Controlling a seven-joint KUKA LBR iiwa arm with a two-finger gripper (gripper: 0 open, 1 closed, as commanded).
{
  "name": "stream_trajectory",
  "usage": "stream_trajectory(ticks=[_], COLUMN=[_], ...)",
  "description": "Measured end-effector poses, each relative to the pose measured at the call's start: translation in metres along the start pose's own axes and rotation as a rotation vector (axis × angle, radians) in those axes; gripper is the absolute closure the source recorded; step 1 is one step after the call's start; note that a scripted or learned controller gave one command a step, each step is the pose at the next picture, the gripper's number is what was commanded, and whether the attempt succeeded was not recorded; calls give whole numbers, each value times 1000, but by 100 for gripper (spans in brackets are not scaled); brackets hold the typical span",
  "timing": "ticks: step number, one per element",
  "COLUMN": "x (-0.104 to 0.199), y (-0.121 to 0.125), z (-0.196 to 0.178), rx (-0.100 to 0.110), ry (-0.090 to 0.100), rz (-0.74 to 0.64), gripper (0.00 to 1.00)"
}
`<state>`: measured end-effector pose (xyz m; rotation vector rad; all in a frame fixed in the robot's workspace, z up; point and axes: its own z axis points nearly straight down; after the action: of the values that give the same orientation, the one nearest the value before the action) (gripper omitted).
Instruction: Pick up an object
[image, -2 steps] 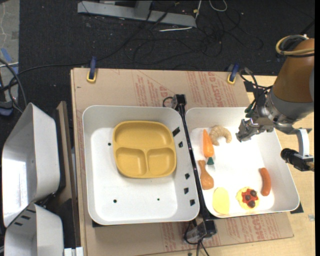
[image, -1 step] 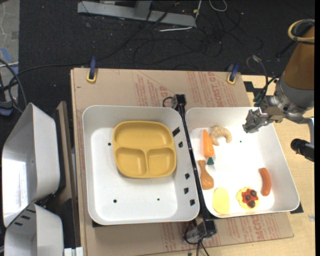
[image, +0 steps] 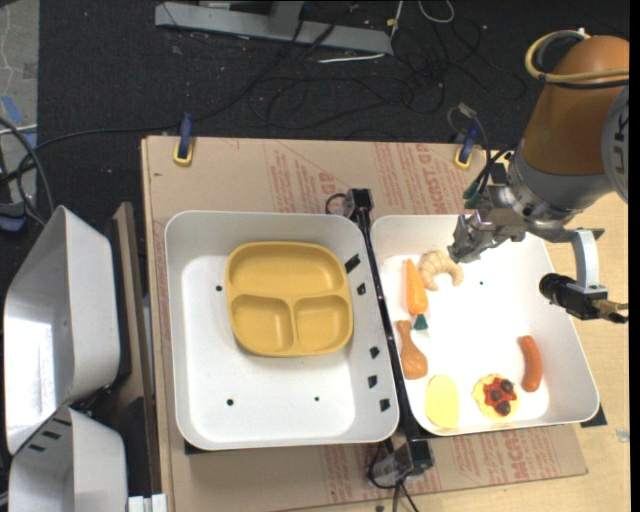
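Two shallow white bins sit side by side on the surface: left bin (image: 195, 400), right bin (image: 570, 400). Left bin holds one item, a yellow three-compartment plastic tray (image: 290, 298), glossy, with rounded corners. Right bin holds six toy food pieces, all smooth plastic: one orange carrot (image: 414, 286), tapered and lying lengthwise; one pale curled shrimp (image: 438, 266) just beside the carrot's upper end; one tan drumstick (image: 411, 350) below the carrot; one pale yellow oval piece (image: 442, 399); one small round tart (image: 497, 394) with red and dark topping, near the oval; one reddish sausage (image: 531, 362) towards the right wall. Gripper (image: 466, 245) is at the bin's upper part, right beside the shrimp; finger spacing cannot be told, and nothing is seen between them. The surface is a cardboard sheet (image: 300, 175) with red print, held by two yellow clamps (image: 183, 150). Dark floor with cables behind.
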<state>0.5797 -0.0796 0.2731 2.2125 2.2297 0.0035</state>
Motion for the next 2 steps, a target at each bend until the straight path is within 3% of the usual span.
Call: stream_trajectory(ticks=[2], x=[105], y=[22], z=[8], rx=[1], ry=[-1], rz=[0], gripper=[100])
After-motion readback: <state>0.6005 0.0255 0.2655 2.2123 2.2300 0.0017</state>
